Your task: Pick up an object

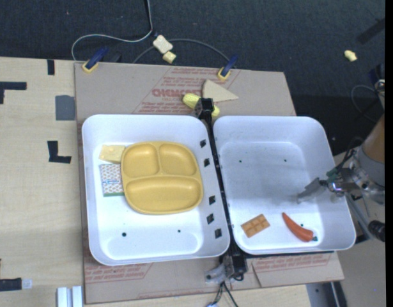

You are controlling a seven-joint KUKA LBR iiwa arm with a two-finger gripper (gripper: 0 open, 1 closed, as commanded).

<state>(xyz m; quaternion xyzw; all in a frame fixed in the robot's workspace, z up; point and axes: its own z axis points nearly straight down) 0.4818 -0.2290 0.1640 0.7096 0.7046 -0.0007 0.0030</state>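
Note:
In the right bin (273, 130) an orange waffle-like cracker (255, 225) lies near the front wall. A red chili pepper (298, 228) lies just to its right. My gripper (311, 191) reaches in over the right bin's right wall, low and slanting toward the bin floor. It sits above and slightly right of the pepper, apart from it, and nothing shows in it. The left bin (151, 245) holds a yellow divided plate (162, 177). At the plate's left edge are a pale yellow block (111, 153) and a small patterned box (110, 179).
A black hinge strip (212, 171) runs between the bins. Behind the bins, clamps (228, 66), a yellow piece (192, 99), a tan wedge (220, 92) and cables lie on the cardboard base. The right bin's floor is bare at the back and middle.

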